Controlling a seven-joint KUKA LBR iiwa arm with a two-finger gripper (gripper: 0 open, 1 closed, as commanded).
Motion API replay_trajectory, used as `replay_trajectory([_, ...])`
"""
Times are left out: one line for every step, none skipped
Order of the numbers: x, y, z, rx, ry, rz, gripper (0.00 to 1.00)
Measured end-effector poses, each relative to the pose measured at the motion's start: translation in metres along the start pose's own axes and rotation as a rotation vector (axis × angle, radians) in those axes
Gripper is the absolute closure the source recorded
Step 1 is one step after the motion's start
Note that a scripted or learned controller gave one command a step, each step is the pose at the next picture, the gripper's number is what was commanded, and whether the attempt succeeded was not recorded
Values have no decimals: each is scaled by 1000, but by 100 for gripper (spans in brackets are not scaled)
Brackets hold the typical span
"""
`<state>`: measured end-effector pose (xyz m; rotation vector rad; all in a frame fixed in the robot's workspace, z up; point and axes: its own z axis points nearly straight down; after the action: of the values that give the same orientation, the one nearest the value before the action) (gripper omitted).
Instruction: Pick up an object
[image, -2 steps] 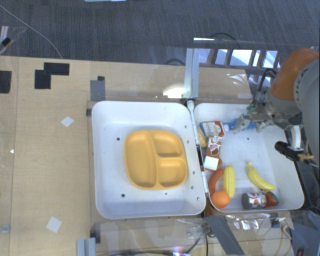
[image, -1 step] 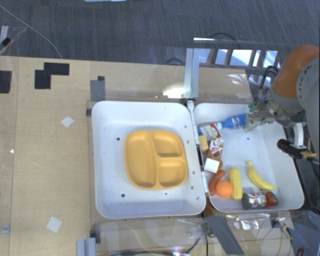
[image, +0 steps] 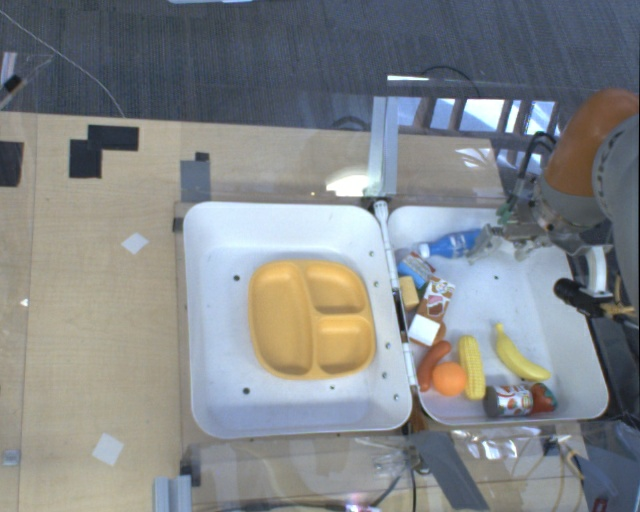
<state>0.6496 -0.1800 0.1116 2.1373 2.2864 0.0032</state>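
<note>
The right bin (image: 560, 330) holds several small objects. A blue bottle (image: 452, 243) lies near its back wall. Small cartons (image: 428, 291) and a white cube (image: 424, 330) sit along the left wall. Toward the front lie a carrot (image: 432, 362), an orange (image: 449, 379), a corn cob (image: 471, 366), a banana (image: 520, 355) and a can (image: 507, 401) beside something red (image: 543, 397). My gripper (image: 512, 238) hangs over the back right part of this bin, just right of the bottle, with nothing visibly in it.
The left bin (image: 220, 300) holds a yellow divided plate (image: 311, 318). A metal post (image: 384, 145) rises behind the divider between the bins. The arm's orange band (image: 588, 140) and grey body stand over the right bin's far right edge.
</note>
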Motion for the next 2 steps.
replay_trajectory([-13, 6, 27, 21, 9, -37, 0])
replay_trajectory([23, 26, -49, -8, 4, -44, 0])
